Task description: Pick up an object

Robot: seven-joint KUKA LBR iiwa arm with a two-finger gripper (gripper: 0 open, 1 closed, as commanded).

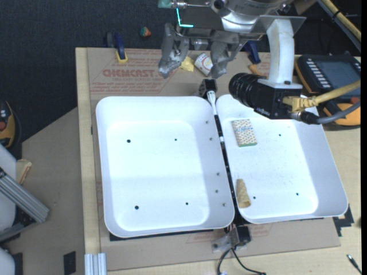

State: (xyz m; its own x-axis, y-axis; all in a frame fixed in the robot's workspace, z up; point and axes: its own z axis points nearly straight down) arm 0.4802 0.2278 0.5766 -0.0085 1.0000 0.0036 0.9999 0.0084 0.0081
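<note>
My gripper (195, 62) hangs high over the back edge of the bench, above the seam between the two bins. Its two fingers (170, 55) stand wide apart, so it is open. In the gap between them I see a small yellow piece (187, 65) and a small white and red thing (202, 62); they look to lie on the board behind the bins, not gripped. In the right bin (309, 171) a small patterned block (245, 132) lies near the back left. A brown cork-like piece (243, 192) lies at its front left, close to the wall.
The left bin (114, 153) sits beside the right one, their rims touching along the middle. A blue clamp with a yellow foot (119, 46) stands on the cardboard at the back left. A handheld pendant (332, 73) lies at the right rear.
</note>
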